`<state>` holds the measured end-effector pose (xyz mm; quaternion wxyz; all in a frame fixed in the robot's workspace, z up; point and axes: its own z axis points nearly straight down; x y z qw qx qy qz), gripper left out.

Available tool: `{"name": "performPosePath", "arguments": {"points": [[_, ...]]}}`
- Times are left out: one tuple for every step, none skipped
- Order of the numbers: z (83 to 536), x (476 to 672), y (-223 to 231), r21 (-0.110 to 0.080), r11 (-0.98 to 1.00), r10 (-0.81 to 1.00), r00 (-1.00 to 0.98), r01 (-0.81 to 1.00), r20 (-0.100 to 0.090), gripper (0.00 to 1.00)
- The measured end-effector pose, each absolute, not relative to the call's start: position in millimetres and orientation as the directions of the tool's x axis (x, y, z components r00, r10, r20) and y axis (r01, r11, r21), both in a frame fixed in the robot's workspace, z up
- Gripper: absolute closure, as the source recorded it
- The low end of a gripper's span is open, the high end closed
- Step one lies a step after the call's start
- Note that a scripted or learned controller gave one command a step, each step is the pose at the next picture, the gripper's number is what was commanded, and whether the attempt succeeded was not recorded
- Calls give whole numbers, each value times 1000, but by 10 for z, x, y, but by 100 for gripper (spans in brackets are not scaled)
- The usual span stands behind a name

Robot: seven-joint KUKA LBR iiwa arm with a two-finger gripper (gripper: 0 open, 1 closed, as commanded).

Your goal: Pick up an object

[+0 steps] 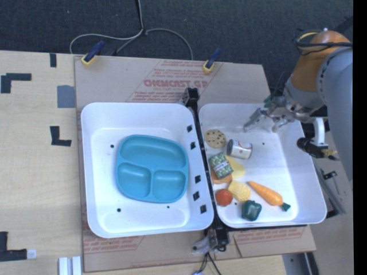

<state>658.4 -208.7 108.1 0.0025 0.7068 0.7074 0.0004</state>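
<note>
A: Gripper (pixel 265 121) state?

B: Fingers spread wide, nothing between them. Sits over the far right part of the right bin (pixel 298 171), apart from the objects.

A: Where are the objects?

B: Clustered on the left half of that bin: cookie (pixel 215 137), small can (pixel 239 149) on its side, green packet (pixel 220 165), tomato (pixel 223 197), corn (pixel 239 190), carrot (pixel 268 194), green pepper (pixel 251 210).

A: Left bin (pixel 100 153)?

B: Blue divided tray (pixel 152 168) lying flat.
</note>
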Motion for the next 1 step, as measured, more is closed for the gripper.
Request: {"name": "performPosePath", "arguments": {"points": [[853,6371,-1234,2,7,1000,-7,1000,-3,0]]}}
